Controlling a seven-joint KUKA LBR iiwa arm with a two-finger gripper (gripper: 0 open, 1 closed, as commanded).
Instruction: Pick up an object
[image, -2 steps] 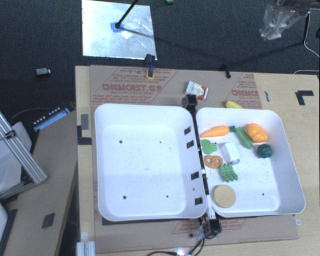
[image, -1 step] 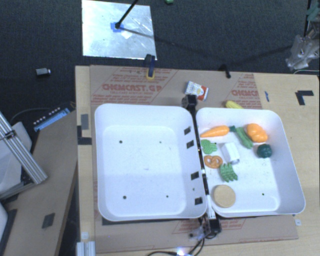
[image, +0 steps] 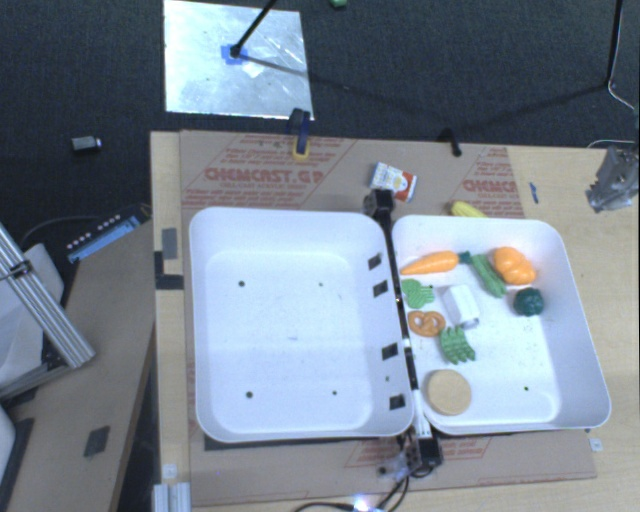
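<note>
**Claw parked off the bin, all the toys still in the tray**

Checking in from the remote station. The claw (image: 612, 182) sits at the far right side of my view, over the cardboard just outside the top right corner of the right bin (image: 583, 352). It's a blurry grey lump from here, so I can't tell whether it's apart or together. Nothing I can see is clamped in it.

Everything pickable is down and to the left of the claw:

- The orange pepper (image: 514, 265) is the nearest thing inside the bin, below and left of the claw.
- The dark green ball (image: 528, 301) is just below the pepper.
- A long green veggie (image: 488, 273) lies at a slant, touching the pepper's left side.
- The carrot (image: 430, 263) is further left, near the bin's left wall.
- The white block (image: 461, 304) sits mid-bin, with a leafy green piece (image: 418, 294) and a pretzel (image: 426, 323) to its left.
- Another green piece (image: 457, 345) is just below the block.
- The round tan biscuit (image: 449, 391) is furthest from the claw, near the lower left corner of that bin.

Outside the bin, a yellow piece (image: 466, 210) lies on the cardboard to the claw's left, touching or nearly touching the bin's top rim. A small carton (image: 393, 181) sits further left again. The left bin (image: 200, 232) is well away from the claw.
</note>
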